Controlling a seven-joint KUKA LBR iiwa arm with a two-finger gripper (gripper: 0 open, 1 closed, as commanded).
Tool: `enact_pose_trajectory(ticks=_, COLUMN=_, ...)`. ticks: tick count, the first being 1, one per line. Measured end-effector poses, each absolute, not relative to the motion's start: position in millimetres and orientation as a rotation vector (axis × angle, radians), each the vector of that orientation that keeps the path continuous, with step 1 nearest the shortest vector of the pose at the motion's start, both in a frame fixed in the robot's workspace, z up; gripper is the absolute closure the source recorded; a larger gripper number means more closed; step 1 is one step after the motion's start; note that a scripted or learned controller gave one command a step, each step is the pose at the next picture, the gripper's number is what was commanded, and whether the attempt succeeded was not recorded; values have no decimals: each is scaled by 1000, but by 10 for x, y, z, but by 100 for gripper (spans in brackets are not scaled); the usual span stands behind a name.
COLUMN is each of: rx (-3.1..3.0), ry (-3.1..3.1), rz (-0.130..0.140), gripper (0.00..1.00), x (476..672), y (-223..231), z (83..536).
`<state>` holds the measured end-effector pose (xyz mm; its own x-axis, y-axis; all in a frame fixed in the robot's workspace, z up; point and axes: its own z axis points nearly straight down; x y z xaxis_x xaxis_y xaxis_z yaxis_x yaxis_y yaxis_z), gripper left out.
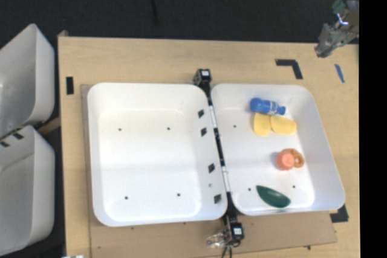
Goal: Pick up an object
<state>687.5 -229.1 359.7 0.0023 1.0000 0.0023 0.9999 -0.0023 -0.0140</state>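
The gripper [336, 39] hovers beyond the right bin's [242, 130] far right corner; its grasp state cannot be determined. Candidates lie inside that bin: blue bottle [266, 107], touching yellow pieces [273, 125]. Risk: crowded items may deflect a descending grasp.

A robotics lab: a plywood bench [151, 60] with black tape marks [291, 67] bears two clipped-together white bins [97, 148]
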Motion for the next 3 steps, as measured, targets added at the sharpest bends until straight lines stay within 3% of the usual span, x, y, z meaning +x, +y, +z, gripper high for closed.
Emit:
enact_pose_trajectory(ticks=1, rx=-2223, ry=-2229, rz=0, gripper=100, x=6671, y=-2289, z=3663)
enact_pose_trajectory(ticks=2, rx=-2222, ry=-2213, rz=5, gripper=100, x=5500, y=-2294, z=3357)
enact_pose_trajectory(ticks=3, rx=-2223, ry=-2218, rz=3, gripper=100, x=4867, y=-2293, z=3244)
